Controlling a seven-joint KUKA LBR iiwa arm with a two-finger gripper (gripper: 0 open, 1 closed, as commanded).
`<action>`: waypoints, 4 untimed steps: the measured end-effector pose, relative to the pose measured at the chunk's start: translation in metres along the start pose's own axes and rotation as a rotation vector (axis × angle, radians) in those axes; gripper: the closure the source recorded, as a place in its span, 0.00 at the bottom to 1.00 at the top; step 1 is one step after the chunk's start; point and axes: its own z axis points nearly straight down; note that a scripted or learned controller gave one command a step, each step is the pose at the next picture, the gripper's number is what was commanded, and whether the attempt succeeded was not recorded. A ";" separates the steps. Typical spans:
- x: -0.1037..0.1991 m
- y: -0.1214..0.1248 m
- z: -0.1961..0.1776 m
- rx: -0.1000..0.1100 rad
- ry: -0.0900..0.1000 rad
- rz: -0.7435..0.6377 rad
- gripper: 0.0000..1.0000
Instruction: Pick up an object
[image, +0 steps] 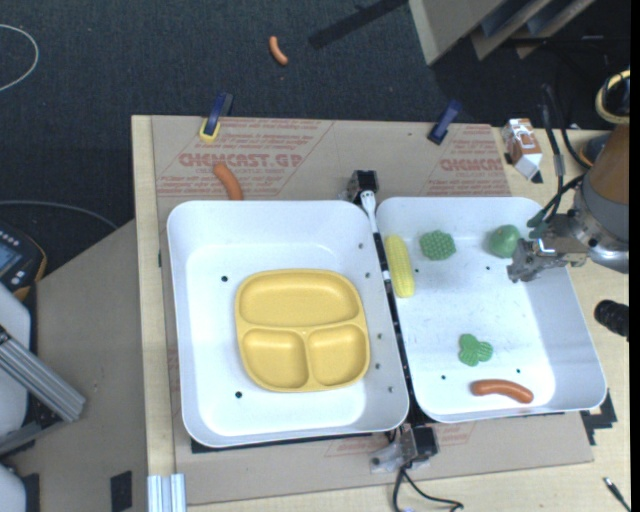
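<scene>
Left bin (190, 300) just has the yellow divided plate (300, 330) sitting in it. The right bin (570, 330) holds the candidates: corn cob (400, 265) along its left wall, a green veggie (436, 244) near the top, another green bit (475, 350) lower down with a sausage (502, 390) below it. The gripper (527, 262) hangs at the right edge, just beside a green ball (504, 240) (likely its target), with nothing visibly between the fingers. So the pick isn't done yet.

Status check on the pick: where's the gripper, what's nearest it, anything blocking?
Gripper low over right bin, at its right edge. Nearest: round green piece, just beside it, not seen between fingers. Green broccoli-like piece further left. Nothing blocking.
</scene>
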 end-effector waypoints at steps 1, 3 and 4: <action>0.053 0.011 0.011 0.007 0.004 -0.004 1.00; 0.148 0.034 0.009 0.002 0.003 -0.004 1.00; 0.195 0.041 -0.005 0.001 0.003 -0.004 1.00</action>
